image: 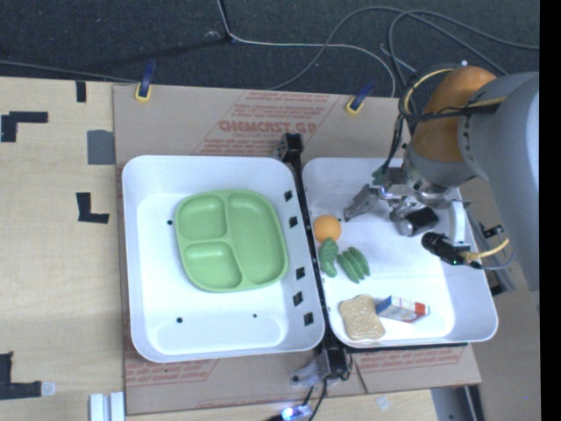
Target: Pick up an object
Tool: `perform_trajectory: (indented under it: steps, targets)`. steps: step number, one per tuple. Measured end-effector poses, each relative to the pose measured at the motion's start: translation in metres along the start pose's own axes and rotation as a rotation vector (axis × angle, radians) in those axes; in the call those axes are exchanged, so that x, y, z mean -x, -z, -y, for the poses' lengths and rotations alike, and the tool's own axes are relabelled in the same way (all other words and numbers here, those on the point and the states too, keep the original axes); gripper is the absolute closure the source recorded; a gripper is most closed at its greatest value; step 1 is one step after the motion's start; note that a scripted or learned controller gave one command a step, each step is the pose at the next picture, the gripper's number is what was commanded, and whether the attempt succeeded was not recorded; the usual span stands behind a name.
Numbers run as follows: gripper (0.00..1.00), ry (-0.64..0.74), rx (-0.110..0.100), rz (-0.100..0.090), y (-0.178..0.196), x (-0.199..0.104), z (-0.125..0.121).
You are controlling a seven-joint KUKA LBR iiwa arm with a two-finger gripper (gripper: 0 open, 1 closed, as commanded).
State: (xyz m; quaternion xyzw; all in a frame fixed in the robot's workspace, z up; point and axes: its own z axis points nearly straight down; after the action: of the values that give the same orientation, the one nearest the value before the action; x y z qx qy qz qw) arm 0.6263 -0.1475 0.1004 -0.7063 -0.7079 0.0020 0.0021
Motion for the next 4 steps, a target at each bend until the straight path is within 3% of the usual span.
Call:
perform_trajectory:
  steps: [1, 2, 4]
  targets:
    - [0.00, 0.000, 0.005, 0.002, -0.016, 0.000, 0.000]
    - [1.00, 0.001, 0.009, 0.004, -0.004, 0.000, -0.001]
    - [1.00, -0.001, 0.011, 0.002, 0.102, 0.003, -0.008]
